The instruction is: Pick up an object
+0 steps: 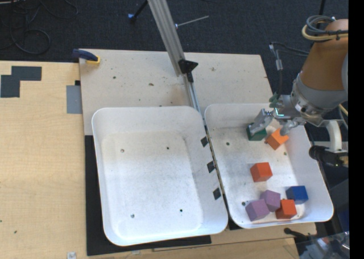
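Note:
My gripper point(271, 127) hangs over the upper part of the right bin point(227, 116), open, with its fingers spread apart. A dark green block point(255, 134) lies right under the left finger, and an orange block point(277, 139) lies beside the right finger. Neither block sits between the fingers. Farther down the bin rest a red-orange cube point(261, 172), two purple blocks point(257, 209) point(271, 199), a blue block point(297, 193) and a small orange-red block point(286, 209).
The left bin point(108, 132) sits beside the right one, and black clips point(208, 155) run along their shared rim. A slanted aluminium bar point(166, 24) rises behind the bins. A blue and yellow clamp point(86, 56) lies at the bench's far left corner.

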Controlling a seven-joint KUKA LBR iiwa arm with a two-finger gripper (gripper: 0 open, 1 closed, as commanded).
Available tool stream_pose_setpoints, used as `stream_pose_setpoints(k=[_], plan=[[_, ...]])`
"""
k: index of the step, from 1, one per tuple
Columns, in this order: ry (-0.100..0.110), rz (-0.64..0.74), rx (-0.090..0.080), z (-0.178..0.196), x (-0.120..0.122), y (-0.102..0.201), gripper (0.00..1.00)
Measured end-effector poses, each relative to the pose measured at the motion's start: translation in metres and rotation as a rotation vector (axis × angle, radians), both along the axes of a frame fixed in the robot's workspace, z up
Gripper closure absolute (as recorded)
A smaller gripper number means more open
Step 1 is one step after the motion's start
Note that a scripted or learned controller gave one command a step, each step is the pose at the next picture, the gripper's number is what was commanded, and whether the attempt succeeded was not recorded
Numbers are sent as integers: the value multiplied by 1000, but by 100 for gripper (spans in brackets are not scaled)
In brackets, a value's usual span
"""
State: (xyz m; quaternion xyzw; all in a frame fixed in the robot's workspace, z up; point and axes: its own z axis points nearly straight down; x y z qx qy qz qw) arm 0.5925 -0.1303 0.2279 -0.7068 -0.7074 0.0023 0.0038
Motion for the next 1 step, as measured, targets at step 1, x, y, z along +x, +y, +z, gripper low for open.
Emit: stream_pose_setpoints(k=[1], plan=[[-5, -1, -1, 3, 1, -1, 0]])
